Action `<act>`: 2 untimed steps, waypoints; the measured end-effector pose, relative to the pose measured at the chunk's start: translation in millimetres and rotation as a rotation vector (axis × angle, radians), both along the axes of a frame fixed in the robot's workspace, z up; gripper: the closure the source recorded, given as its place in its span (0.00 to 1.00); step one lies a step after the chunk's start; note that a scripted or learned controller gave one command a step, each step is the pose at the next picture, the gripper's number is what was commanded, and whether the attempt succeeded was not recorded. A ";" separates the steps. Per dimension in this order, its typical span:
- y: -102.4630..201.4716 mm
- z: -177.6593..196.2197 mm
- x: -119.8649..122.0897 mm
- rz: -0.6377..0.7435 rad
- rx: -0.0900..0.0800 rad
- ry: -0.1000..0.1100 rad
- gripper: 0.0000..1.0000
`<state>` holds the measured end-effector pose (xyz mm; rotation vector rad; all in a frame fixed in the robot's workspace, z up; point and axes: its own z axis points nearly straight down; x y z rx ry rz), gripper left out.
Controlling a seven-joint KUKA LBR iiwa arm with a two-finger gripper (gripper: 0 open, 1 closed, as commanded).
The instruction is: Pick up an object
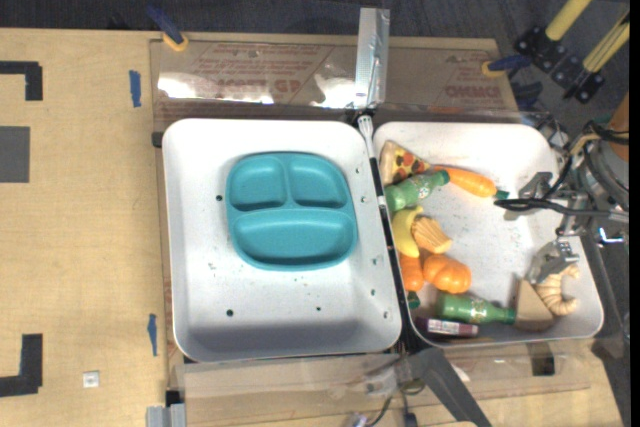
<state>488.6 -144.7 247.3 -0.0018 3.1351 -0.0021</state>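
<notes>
- Grey metal of the gripper (pixel 553 263) shows at about 4 o'clock in the right bin (pixel 470 127), low over the floor; we cannot tell whether it is released or clenched.
- Just below it, towards 5 o'clock, lies a beige curled toy (pixel 558 295), touching or nearly touching the tool. Nothing is visibly lifted.
- We judge the step to be the approach or the grasp itself. The next move calls for closing squarely on that toy and rising straight, clear of the brown block (pixel 530 303) just beside it at 9 o'clock.
- Other candidates crowd the bin's 9 o'clock side: a carrot (pixel 470 181), a green bottle (pixel 418 187), a banana (pixel 403 233) and an orange toy (pixel 445 272).
- Further out, the left bin (pixel 190 215) holds a teal divided plate (pixel 290 210).
- Black cables (pixel 545 200) blur the tool's outline, the frame edge cuts off the arm, and the contact point stays hard to read.
</notes>
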 end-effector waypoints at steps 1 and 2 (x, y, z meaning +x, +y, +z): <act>40.8 -145.1 -4.4 -0.043 -0.002 -0.010 0.00; 56.8 -58.1 72.7 0.163 -0.001 -0.008 0.00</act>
